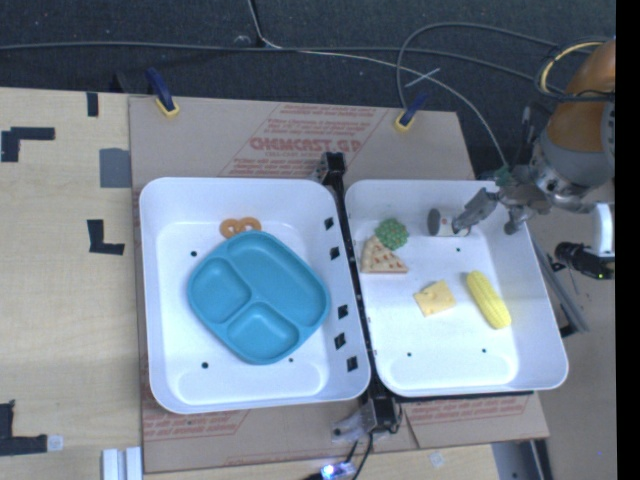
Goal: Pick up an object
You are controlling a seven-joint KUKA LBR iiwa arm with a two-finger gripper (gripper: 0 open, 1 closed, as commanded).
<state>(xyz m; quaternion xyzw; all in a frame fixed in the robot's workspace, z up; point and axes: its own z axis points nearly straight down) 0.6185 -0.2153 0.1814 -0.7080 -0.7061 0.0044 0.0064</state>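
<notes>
We see two glossy white plastic bins (160,268), a smooth blue plastic divided tray (258,296), and matt brown cardboard (290,138) beneath.

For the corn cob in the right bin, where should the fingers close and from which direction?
Grip the corn cob across its narrow middle, coming straight down. It lies flat and long, running diagonally, with bare bin floor on both long sides. The cheese wedge sits apart, leaving finger room.

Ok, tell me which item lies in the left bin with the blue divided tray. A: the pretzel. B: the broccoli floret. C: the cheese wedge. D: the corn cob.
A: the pretzel sits at the far edge of the blue divided tray in the left bin, while the corn cob, cheese wedge and broccoli floret all lie in the right bin.
</notes>
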